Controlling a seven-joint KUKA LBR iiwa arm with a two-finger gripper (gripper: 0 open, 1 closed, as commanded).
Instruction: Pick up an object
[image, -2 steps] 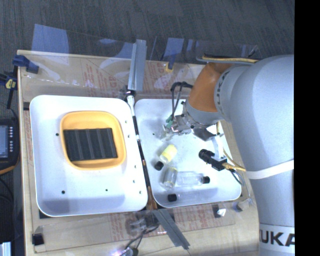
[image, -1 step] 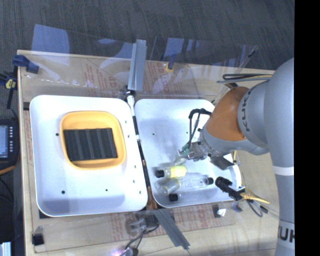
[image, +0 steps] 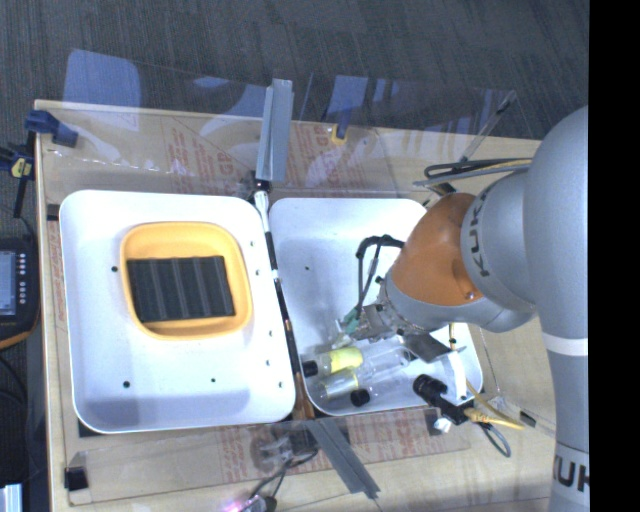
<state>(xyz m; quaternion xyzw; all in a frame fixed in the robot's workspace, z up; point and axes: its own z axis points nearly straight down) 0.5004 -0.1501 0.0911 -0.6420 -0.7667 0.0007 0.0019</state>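
Yellow object apparently just beside end effector.

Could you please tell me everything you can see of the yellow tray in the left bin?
The yellow tray is a rounded rectangle with a broad, smooth rim that looks like plastic. Its sunken middle holds a dark insert with several ribs running side by side. It lies flat on the floor of the left bin, toward the far side, apart from the walls. Nothing else touches it.

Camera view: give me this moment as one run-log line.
arm: reaching into right bin | gripper: low over clutter near front edge | grasp: cannot tell | left bin: yellow tray with dark insert
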